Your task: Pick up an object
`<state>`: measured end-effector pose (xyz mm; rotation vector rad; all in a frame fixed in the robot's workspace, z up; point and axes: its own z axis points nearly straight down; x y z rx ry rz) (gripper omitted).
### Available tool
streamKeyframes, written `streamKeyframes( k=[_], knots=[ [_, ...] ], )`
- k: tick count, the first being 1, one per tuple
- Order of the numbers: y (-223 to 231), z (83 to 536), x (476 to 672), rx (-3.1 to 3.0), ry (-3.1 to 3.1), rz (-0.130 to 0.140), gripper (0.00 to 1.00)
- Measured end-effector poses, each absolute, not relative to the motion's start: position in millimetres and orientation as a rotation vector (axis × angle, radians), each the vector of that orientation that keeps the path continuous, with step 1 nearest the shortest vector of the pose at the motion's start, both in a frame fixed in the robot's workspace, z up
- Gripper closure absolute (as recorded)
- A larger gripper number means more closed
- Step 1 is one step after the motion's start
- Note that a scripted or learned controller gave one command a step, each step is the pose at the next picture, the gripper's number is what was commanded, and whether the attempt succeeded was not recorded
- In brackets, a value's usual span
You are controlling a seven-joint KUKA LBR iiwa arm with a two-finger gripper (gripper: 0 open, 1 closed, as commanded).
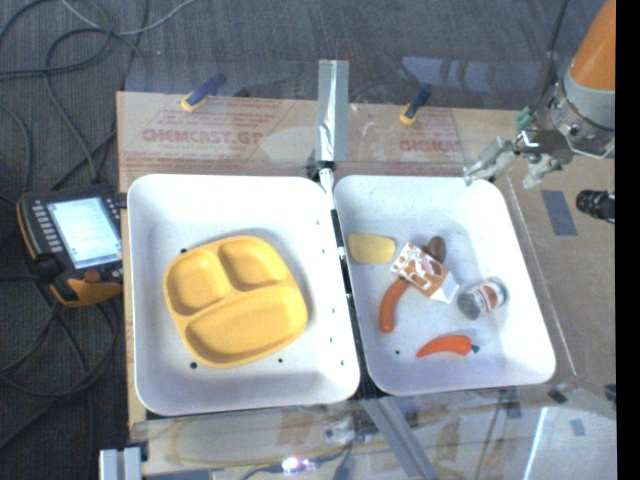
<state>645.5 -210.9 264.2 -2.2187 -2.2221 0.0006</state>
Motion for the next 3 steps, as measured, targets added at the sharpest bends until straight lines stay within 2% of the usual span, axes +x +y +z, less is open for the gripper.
streamKeyframes(
  k=[1,2,3],
  knots=[
    [-180,101,626.3,-2.138,-2.3,0.004,0.0],
    [-149,89,646.8,-1.771,-2.608,0.001,0.0],
    [-149,90,577.7,-1.739,-2.629,-0.004,0.0]
  ],
)
